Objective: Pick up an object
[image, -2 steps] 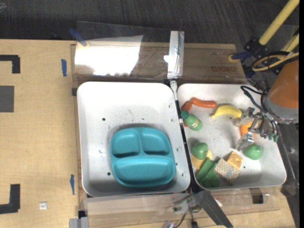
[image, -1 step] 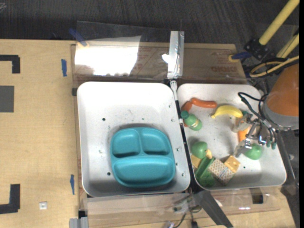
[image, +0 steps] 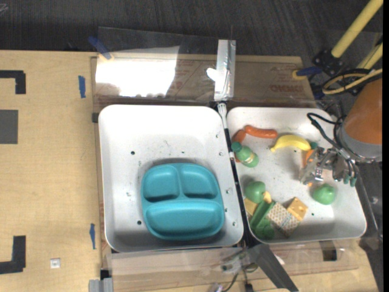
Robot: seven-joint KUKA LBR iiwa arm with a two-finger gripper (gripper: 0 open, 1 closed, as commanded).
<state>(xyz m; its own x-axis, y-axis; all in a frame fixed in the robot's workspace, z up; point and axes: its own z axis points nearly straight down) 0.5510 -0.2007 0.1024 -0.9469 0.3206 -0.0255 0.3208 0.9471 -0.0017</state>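
The right bin (image: 346,224) holds several toy foods. An orange-red sausage (image: 258,132) and a yellow banana (image: 292,142) lie near its back. A green round piece (image: 246,157) rests by the left wall, and a green fruit (image: 255,191) lies below it. A dark green vegetable (image: 262,221), a patterned block (image: 281,216) and a wooden cube (image: 296,208) crowd the front. My gripper (image: 317,170) hangs low over the bin's right half, between the banana and a green ball (image: 325,193). A small orange piece (image: 309,154) sits just beside it.
The left bin (image: 115,139) carries a teal divided plate (image: 181,201) toward its front. A metal divider (image: 225,72) and a clear sheet (image: 140,72) stand behind the bins. Cables and a yellow pole (image: 358,23) sit at the back right.
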